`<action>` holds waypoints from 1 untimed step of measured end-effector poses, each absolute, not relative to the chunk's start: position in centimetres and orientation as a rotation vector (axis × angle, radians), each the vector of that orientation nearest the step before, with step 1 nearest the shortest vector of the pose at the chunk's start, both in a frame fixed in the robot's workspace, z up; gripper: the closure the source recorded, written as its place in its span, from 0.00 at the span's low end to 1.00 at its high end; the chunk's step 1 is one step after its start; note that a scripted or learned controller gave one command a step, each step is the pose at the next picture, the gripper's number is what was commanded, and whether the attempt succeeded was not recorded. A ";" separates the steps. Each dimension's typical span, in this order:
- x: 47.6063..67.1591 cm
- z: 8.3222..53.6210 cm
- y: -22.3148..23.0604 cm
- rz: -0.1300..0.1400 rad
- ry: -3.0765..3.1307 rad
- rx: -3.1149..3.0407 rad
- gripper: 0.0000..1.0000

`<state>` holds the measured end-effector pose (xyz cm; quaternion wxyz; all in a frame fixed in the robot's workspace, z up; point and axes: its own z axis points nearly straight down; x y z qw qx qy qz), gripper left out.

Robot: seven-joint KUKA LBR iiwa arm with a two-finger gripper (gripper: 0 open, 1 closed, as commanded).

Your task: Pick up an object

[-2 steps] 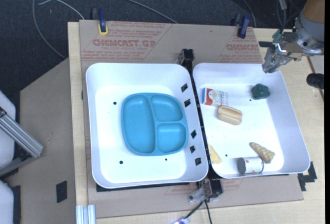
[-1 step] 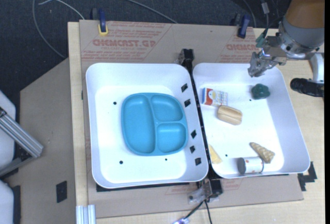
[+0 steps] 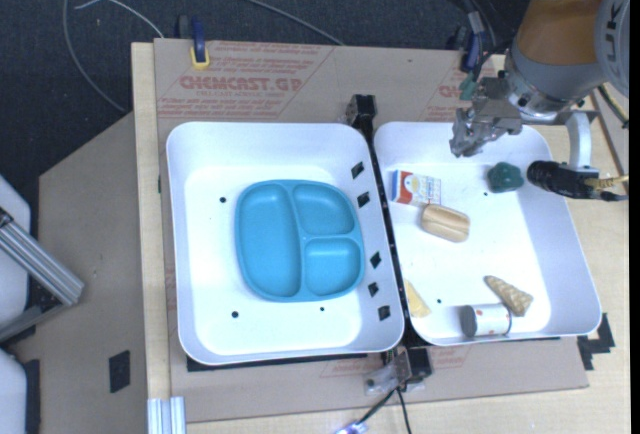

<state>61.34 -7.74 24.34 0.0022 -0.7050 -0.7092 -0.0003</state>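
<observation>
The hand hangs over the far side of the right bin, its tips low and nothing visibly gripped; whether it is spread or closed I cannot tell. It sits well placed to drop on something nearby: a red-and-white packet and a tan bread roll lie just in front, a green lump beside. Farther off rest a cone and a small can. The left bin holds a blue divided plate.

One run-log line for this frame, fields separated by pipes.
gripper over right bin far edge | nothing seen held | green object nearby | blue tray in left bin
</observation>
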 end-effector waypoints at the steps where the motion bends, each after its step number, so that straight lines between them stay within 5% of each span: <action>1: 58.8 24.7 -2.2 0.000 -2.225 -2.211 1.00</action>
